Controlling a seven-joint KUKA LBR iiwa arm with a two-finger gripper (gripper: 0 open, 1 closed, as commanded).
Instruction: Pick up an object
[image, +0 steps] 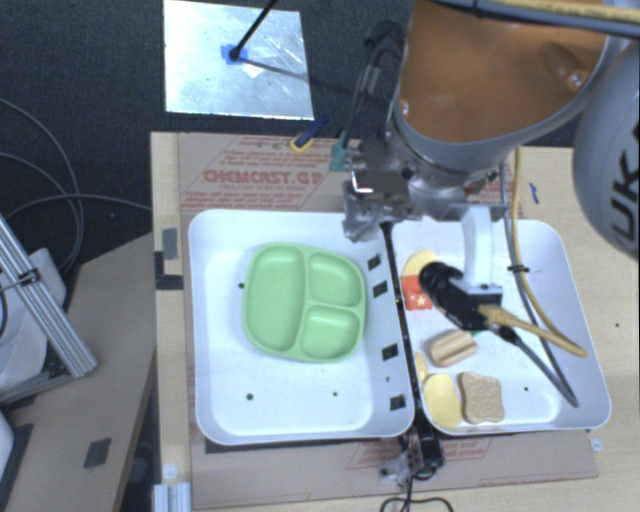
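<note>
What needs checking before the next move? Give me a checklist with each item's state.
1. Things to pick lie in the right bin: toast and bun. ok
2. Gripper above a target: it is at the far edge where the bins meet, not over toast or bun. not ok
3. Gripper unloaded: cannot tell
4. Toast apart from bun: ok
5. Toast free of neighbours: it overlaps a yellow piece. not ok
6. Plate flat in the left bin: ok

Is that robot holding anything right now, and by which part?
Cannot be told: the gripper hangs above the bins' shared wall, too blurred to judge.
</note>
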